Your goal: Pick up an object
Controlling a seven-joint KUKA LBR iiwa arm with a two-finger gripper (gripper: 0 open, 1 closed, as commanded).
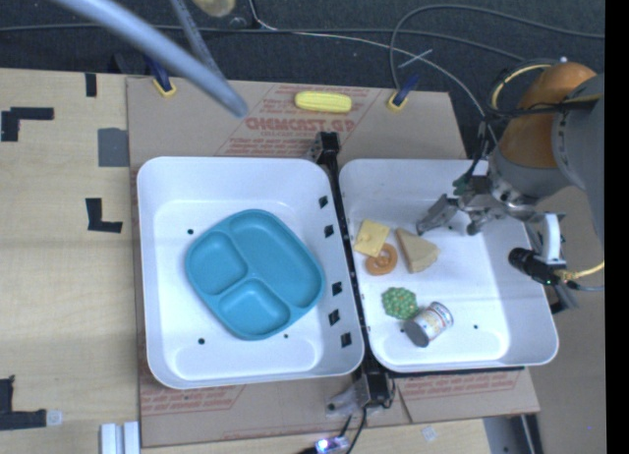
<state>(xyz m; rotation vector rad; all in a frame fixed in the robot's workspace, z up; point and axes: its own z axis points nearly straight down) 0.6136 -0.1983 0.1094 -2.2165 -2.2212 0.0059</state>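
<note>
Gripper (pixel 454 214) is hovering with fingers spread, nothing between them, in the right bin (pixel 521 349), just beside the cheese wedge (pixel 418 251). It should be centring over the wedge before descending, avoiding the neighbouring orange slice (pixel 381 261).

The arm (pixel 565 138) runs off the right edge, and the gripper (pixel 454 214) looks too blurred to read its fingers.

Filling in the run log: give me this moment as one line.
gripper: open, over right bin, holding nothing | nearest: cheese wedge | blue tray: left bin
</note>
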